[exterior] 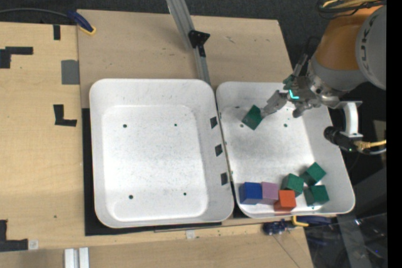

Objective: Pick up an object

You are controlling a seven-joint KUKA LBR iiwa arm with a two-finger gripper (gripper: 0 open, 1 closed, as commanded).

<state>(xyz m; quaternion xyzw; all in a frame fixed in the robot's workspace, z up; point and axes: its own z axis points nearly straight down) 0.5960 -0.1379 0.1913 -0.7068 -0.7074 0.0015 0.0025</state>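
1. Gripper [271, 105] state first: we see it reaching from the right into the right-hand bin [264, 147], its fingers slanting down-left toward a green block [252, 117]. We cannot tell whether the fingers are open or closed, nor whether they clasp the block; the tips end just beside its upper right corner.
2. We find that green block tilted, in the upper left part of the right-hand bin, well apart from the other pieces.
3. Along the bin's lower edge we count a cluster: a blue cube [251, 192], a lilac cube [270, 192], an orange cube [286, 199], and three more green blocks [314, 172] around them.
4. We see the left-hand bin [154, 150] touching the right one along their shared edge.
5. Both bins sit on the wooden desk [125, 41], where a grey metal bar [179, 3] runs down from the top toward the bins.
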